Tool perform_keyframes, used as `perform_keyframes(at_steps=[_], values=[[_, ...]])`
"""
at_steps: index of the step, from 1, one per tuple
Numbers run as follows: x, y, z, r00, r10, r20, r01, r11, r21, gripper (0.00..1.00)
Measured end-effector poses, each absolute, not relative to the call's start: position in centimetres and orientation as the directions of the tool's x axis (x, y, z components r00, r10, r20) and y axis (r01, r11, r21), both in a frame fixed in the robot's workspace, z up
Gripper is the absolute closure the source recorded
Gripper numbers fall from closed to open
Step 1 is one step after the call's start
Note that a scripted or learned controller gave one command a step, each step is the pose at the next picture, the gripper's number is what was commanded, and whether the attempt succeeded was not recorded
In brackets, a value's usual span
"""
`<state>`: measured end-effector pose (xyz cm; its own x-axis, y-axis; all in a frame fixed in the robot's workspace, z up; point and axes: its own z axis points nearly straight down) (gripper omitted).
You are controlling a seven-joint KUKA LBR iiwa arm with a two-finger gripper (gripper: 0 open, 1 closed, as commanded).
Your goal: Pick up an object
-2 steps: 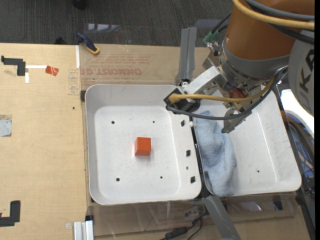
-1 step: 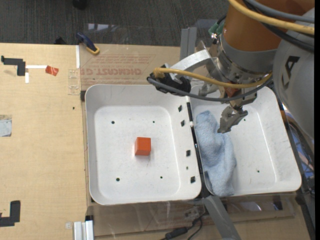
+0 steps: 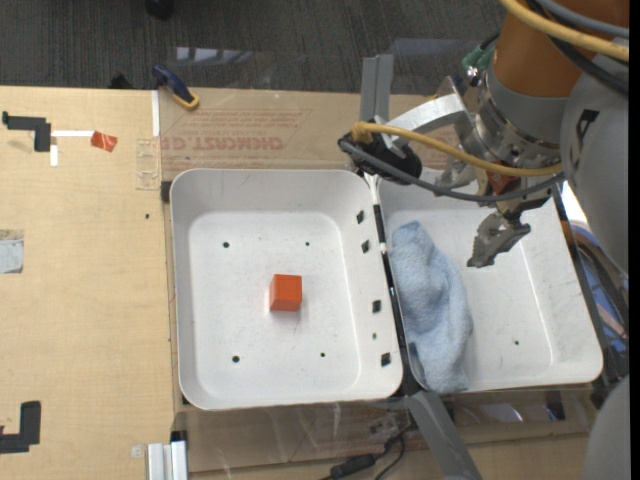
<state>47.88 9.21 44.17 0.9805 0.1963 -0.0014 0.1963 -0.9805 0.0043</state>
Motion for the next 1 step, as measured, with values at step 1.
perform_keyframes(at_steps=[1], values=[[47.88, 10.80, 44.18, 0.980, 0.197, -0.001, 0.197, -0.980, 0.004, 0.00]])
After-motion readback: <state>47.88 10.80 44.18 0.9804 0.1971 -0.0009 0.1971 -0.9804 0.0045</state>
